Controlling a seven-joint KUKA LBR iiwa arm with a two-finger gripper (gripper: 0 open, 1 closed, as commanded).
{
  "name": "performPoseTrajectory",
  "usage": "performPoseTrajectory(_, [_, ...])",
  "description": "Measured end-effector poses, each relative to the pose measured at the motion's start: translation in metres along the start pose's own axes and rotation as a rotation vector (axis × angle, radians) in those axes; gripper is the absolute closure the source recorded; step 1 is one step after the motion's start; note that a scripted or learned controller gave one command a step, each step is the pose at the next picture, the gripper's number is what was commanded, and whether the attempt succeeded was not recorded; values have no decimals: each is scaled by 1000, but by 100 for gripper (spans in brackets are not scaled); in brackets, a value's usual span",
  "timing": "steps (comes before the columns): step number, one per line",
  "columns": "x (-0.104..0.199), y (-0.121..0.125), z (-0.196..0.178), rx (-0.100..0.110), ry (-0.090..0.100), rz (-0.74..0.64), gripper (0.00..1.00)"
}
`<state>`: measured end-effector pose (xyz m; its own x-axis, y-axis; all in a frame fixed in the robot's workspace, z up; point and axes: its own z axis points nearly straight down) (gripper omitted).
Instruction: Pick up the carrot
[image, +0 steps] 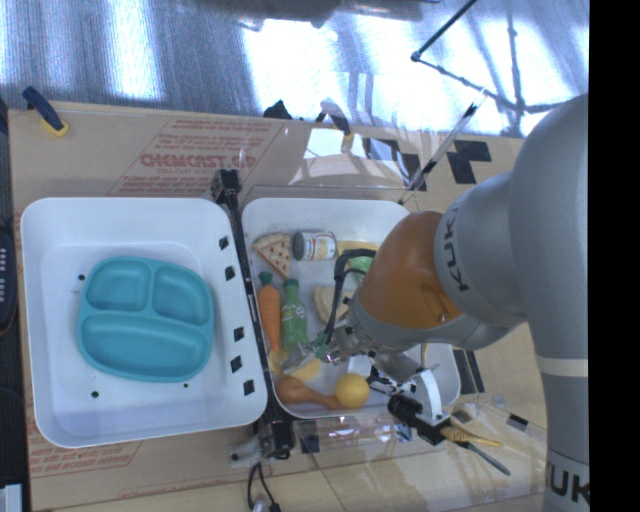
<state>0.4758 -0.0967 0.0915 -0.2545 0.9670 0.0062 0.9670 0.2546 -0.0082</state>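
The carrot (270, 316), orange with a green top, lies lengthwise along the left wall of the right bin (330, 212). It rests beside a green bottle (291, 314). My gripper (330, 351) hangs low over the middle of the right bin, below the orange wrist band (405, 285). It is a short way right of the carrot, past the green bottle. The bulk of the arm hides most of the gripper, and nothing can be seen held in it.
The right bin also holds a pizza slice (272, 252), a small jar (316, 245), a lemon (351, 390) and a brown pastry-like piece (300, 392). A teal divided plate (146, 318) lies in the left bin (50, 300). A black divider (240, 290) separates the bins.
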Motion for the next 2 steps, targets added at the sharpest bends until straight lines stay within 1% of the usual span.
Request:
performPoseTrajectory(1, [-12,77,-140,-18,-11,52,0])
performPoseTrajectory(2, [50,70,-99,1,-3,-37,0])
